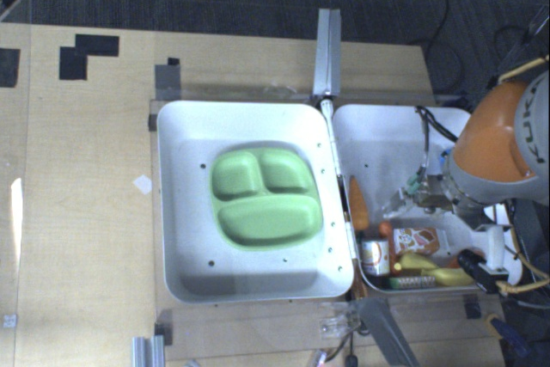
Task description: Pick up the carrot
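The carrot point(356, 204) is a slim orange piece lying lengthwise against the left wall of the right bin point(378, 137). My gripper point(418, 192) hangs over the middle of that bin, to the right of the carrot and apart from it. The grey arm with its orange band point(491, 143) reaches in from the right. Nothing shows between the gripper's tips.
A green divided plate point(262, 195) lies in the left bin point(185, 211). At the near end of the right bin sit a small can point(373, 255), a red-brown box point(417, 240) and a yellow banana point(436, 275), all crowded just below the carrot's end.
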`<state>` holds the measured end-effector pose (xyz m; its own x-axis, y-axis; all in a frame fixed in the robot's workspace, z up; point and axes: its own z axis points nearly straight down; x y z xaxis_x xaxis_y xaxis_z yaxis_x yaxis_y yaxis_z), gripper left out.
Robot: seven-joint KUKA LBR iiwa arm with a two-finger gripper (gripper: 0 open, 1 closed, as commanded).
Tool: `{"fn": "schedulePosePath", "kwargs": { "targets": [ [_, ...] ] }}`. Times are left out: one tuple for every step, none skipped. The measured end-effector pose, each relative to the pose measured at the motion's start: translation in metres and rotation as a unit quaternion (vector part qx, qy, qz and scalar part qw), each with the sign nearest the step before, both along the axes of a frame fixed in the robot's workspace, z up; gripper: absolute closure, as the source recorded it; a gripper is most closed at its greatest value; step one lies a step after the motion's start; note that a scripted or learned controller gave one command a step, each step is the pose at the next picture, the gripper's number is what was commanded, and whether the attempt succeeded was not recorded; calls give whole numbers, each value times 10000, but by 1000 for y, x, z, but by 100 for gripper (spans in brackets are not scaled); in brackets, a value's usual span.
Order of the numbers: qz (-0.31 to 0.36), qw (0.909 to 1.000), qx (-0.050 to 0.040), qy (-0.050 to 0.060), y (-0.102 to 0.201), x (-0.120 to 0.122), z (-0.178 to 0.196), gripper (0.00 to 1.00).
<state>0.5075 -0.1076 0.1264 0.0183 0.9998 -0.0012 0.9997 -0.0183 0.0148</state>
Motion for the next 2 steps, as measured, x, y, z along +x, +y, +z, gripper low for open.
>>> {"fn": "schedulePosePath", "kwargs": {
  "targets": [
    [1548,9879,-59,-37,9,6,-33,0],
    [1569,9876,-35,-49,12,8,-23,100]
  ]
}}
